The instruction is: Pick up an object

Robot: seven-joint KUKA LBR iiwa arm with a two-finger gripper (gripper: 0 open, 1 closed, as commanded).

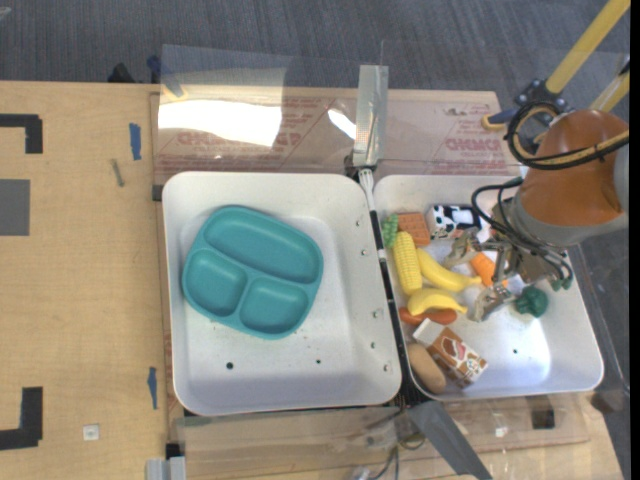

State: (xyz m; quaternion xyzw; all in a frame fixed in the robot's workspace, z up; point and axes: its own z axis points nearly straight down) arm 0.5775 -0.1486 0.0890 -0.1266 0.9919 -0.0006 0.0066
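Observation:
The right bin (560, 353) holds several toy foods: a yellow corn cob (406, 260), a banana (441, 273), a small orange piece (483, 265), a dark green piece (532, 302), a black-and-white cow-patterned item (447, 219) and a brown carton (458, 356). My gripper (497, 286) is low inside this bin, below the arm's orange band (562, 183). It sits between the banana and the green piece, right beside the orange piece. Its tips blend into the clutter.
The left bin (200, 368) contains a teal divided plate (252, 270). A tan potato-like item (427, 370) lies at the right bin's front left corner, with a second yellow piece (430, 303) above it. Cables (500, 203) hang near the wrist. A clear panel (260, 118) stands behind the bins.

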